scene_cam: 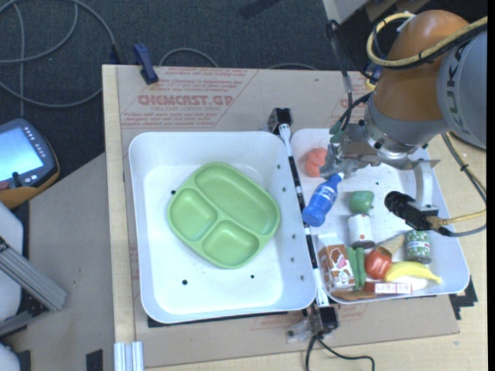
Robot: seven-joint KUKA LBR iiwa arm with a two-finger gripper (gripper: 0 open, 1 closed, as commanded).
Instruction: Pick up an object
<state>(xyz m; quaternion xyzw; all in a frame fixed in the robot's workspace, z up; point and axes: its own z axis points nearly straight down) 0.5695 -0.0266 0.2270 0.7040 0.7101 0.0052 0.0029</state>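
My gripper hangs low over the far left part of the right bin. It is just above the cap end of a blue bottle, which lies slanted against the bin's left wall. An orange-red round thing sits right beside the gripper on its left. A green pepper lies a little to the near right of the gripper. The wrist hides what is directly under it.
The near part of the right bin holds a white can, a green can, a tomato, a banana and a snack box. A green divided plate lies in the left bin.
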